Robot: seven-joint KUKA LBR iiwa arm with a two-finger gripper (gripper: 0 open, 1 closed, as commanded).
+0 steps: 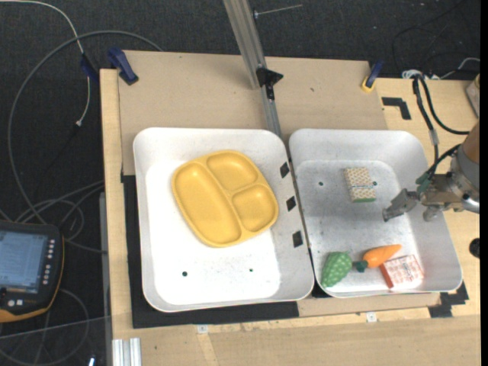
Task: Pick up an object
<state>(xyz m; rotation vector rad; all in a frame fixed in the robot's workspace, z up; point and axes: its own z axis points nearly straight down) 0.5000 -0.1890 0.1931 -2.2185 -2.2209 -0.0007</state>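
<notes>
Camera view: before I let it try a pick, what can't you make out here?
- Arm: cut off by the right edge of the camera view above the wrist.
- Patterned block: print too small to read.
- Red packet: label too small to read.
- Green toy: shape too blurred to identify.
- Handheld screen: cut by the left edge.

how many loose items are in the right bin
4. A speckled block sits near the middle of the right bin; a green toy, an orange carrot and a red-and-white packet line its near edge. The gripper may hide more.
</notes>
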